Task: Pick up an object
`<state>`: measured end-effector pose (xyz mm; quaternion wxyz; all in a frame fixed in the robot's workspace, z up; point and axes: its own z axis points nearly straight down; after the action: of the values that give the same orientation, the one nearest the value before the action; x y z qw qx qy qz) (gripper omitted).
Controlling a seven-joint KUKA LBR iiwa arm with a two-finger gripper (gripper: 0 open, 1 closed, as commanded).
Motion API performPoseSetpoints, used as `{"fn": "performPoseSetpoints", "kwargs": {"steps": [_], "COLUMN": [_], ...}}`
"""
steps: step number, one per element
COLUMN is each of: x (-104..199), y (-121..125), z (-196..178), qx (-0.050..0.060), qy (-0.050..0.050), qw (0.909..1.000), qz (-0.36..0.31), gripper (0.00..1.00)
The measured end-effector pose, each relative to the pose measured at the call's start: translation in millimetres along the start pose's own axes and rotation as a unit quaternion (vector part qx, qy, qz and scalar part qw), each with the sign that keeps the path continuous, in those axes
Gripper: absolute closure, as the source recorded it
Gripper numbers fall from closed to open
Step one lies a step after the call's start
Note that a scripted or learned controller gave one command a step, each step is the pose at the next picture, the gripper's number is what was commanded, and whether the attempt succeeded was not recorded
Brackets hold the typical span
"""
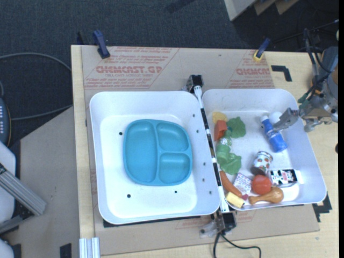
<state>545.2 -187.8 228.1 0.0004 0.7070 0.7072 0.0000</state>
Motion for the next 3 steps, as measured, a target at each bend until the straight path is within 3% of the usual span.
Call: {"fn": "performPoseSetpoints", "kwargs": {"steps": [1,2,3], "x": [-7,2,-13], "y": [95,90,83], "z": [123,126,128], "qx": [-0.013,-0.014,-0.018], "qy": [-0.005,-0.005,-0.007], "qw": [0.9999,0.9999,0.9998], "qz": [-0.002,-0.001,-0.001], "gripper": [0.0,0.0,0.0]}}
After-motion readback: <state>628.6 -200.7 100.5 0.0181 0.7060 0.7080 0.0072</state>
